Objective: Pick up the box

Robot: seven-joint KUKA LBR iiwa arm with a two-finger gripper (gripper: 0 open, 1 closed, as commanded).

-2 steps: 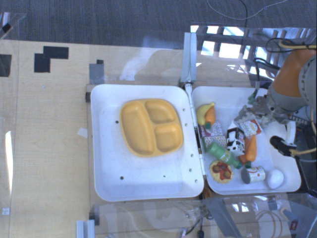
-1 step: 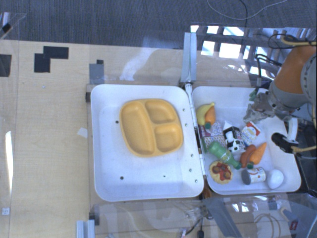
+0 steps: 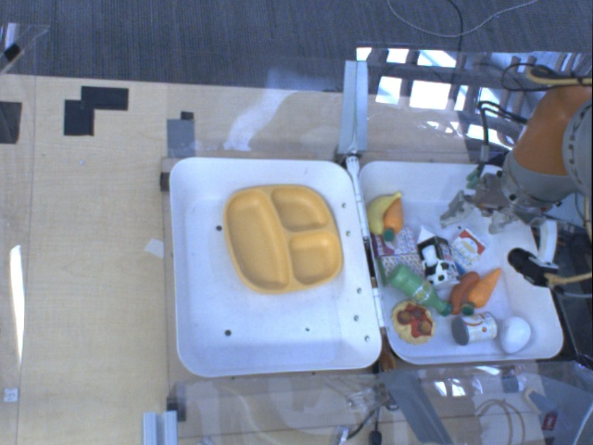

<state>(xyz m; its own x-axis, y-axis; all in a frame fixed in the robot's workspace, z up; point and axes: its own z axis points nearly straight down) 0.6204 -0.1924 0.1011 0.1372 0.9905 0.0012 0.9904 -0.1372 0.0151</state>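
Bench with two white bins: in the right bin (image 3: 553,341), the box (image 3: 467,246) lies among toy foods just below and slightly left of the gripper (image 3: 484,204), whose fingers are spread apart and hold nothing.

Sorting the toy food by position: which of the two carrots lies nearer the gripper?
The carrot at the right bin's right side, beside the can, is nearer the gripper. The other carrot leans against the banana at the bin's left.
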